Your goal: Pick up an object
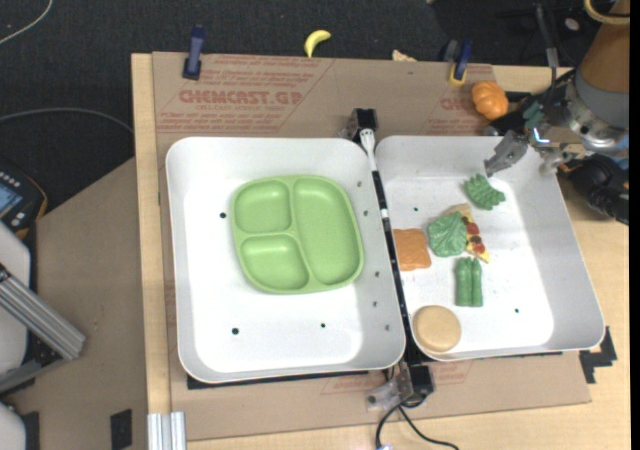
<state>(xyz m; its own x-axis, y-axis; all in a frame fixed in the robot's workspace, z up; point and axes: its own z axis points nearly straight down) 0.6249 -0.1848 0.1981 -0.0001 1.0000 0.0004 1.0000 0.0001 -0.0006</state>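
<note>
Gripper (508,150) over right bin, green leafy toy (484,191) just below-left; gripper state unclear.

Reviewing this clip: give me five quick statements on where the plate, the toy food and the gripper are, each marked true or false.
1. The green divided plate lies in the left bin. True.
2. The gripper holds the tan round bun. False: the bun lies at the right bin's front edge, far from the gripper.
3. The gripper is over the right bin's far side, near a green leafy piece. True.
4. The orange-brown slice sits on the plate. False: it lies in the right bin, by the divider.
5. All food is inside the bins. False: a small orange fruit rests on the board behind.
</note>
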